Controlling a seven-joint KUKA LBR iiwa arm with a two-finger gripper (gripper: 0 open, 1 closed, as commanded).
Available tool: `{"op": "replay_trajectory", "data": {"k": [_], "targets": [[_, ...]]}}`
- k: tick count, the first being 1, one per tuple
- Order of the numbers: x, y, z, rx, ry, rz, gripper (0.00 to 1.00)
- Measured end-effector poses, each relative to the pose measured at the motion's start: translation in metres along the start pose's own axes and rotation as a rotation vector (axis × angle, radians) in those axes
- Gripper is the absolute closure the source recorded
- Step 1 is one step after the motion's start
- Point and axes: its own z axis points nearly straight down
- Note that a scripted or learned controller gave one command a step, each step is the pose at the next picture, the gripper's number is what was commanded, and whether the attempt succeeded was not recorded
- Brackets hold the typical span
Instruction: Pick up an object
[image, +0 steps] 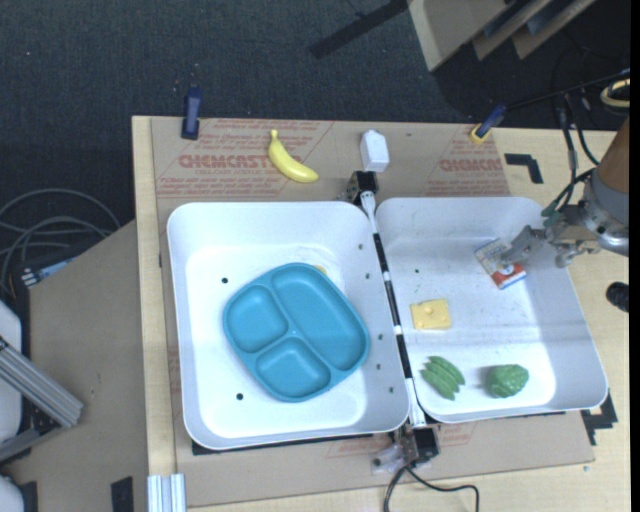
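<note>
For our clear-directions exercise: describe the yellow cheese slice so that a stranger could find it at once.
Start at the right-hand white bin of the two. Look near its left wall, about halfway down, for the cheese slice. It is flat, square and pale yellow with small holes, unlike the two green vegetables nearer the front edge.

yellow cheese slice (431, 315), flat, right bin (560, 330), perhaps toy

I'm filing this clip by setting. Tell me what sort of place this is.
Probably a robotics lab test bench, not a kitchen. Two white bins sit on a board printed with a brand name, loose cables trail over dark carpet, and the food is toy: a banana, a cheese slice.
</note>
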Motion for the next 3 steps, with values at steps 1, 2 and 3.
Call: {"op": "replay_trajectory", "data": {"k": [1,2,3], "targets": [[0.027,0.015,0.056,0.004,0.003,-0.001,0.0],[0.0,0.018,0.035,-0.001,0.0,0.0,0.0],[0.013,0.02,0.068,0.003,0.002,-0.001,0.0]]}}
